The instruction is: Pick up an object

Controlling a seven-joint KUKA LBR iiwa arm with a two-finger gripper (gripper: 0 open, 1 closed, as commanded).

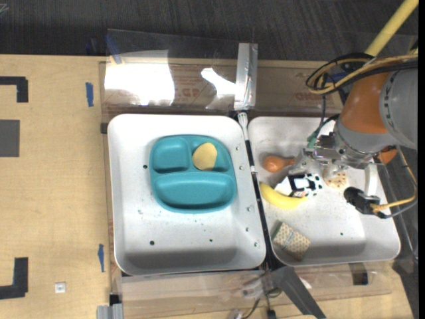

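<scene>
Camera view: fingers over banana, carrot beside

A grey arm with an orange band reaches into the right bin, its gripper low over a banana beside an orange item. In the left bin, a teal divided tray holds a yellow potato-like piece.

No legible text, labels or nos. anywhere; red print on clear plastic sheet too blurred.
</scene>
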